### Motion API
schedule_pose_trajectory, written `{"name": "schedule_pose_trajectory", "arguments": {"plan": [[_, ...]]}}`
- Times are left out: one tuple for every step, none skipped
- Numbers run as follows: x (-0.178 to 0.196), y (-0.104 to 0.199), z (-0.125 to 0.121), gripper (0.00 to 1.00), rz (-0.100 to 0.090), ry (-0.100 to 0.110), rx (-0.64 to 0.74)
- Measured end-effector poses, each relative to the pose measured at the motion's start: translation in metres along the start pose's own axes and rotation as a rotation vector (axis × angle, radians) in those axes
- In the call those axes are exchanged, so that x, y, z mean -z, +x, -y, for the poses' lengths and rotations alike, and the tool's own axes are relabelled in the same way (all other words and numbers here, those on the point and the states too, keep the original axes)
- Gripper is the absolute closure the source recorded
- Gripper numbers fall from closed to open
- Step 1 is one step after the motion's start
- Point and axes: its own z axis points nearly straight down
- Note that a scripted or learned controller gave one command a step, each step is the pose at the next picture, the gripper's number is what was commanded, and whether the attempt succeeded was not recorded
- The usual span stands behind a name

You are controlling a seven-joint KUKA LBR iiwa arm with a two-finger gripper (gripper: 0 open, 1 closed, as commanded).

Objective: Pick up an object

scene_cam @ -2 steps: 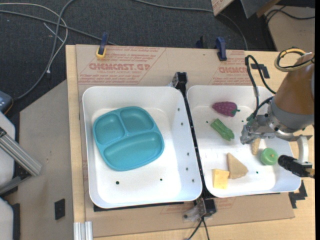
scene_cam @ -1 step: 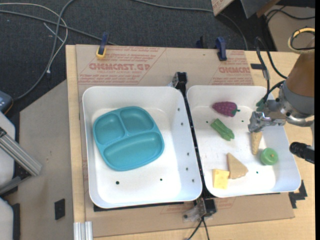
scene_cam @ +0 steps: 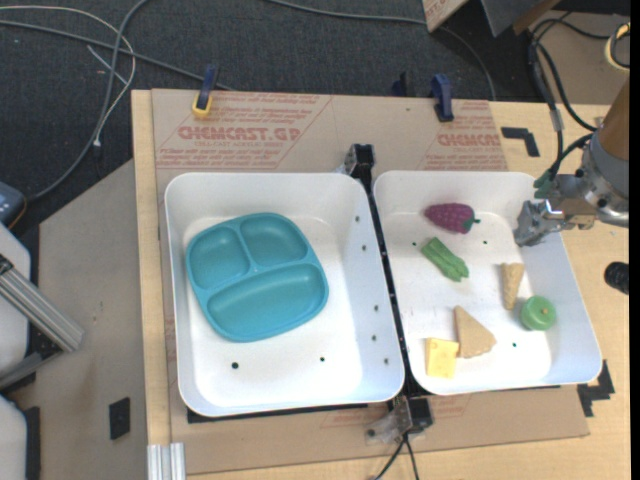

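The right bin holds several toy foods: a purple grape bunch, a green pepper-like piece, a pale wedge, a green round piece, a tan wedge and a yellow cheese block. My gripper hangs at the right bin's far right side, above the pale wedge and right of the grapes. Nothing shows between its fingers.
The left bin holds a teal divided plate. A black clip sits where the bins meet at the back. Blue clamps pin the cardboard base. Cables run across the dark floor behind.
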Motion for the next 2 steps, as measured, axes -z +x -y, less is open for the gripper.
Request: {"name": "schedule_pose_trajectory", "arguments": {"plan": [[-0.011,0.052,-0.012,1.00,-0.005,0.010,0.005],[-0.005,0.100,-0.036,1.00,-0.004,0.005,0.005]]}}
